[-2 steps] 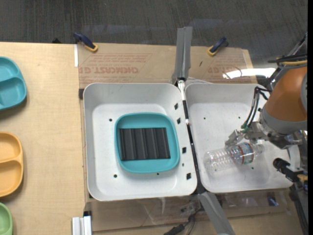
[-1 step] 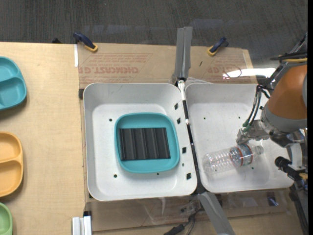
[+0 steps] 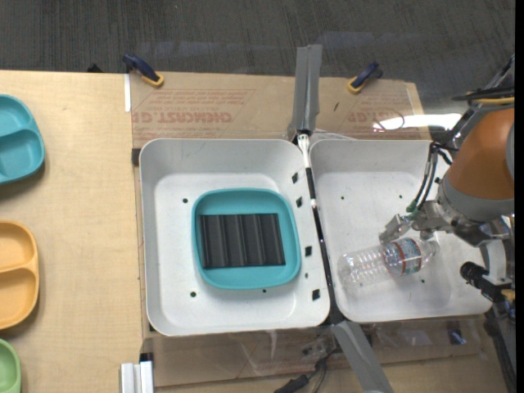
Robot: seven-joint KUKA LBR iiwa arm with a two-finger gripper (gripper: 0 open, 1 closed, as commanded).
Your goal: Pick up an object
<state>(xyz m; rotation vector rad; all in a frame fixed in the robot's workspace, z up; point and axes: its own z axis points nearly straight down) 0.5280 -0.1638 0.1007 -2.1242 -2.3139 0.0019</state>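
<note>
We saw the gripper [image 3: 403,229] low in the right bin [image 3: 360,166], at the upper end of a clear plastic bottle [image 3: 385,262] lying on its side; its grasp, from here, we could not tell. The round, slick bottle seemed likely to roll away.

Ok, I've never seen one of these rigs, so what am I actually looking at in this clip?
This is one camera fixed above a bench, looking down at a slant. The grey and orange machine at the right is a robot arm; its end effector is the part meant to grasp things. Two shallow white bins sit side by side. The left bin holds a teal tray with a dark ribbed insert. The right bin holds a clear plastic bottle lying on its side. The end effector is right at the bottle, but I cannot tell whether it grips it. Teal, orange and green plates lie on the bench at the left.
</note>
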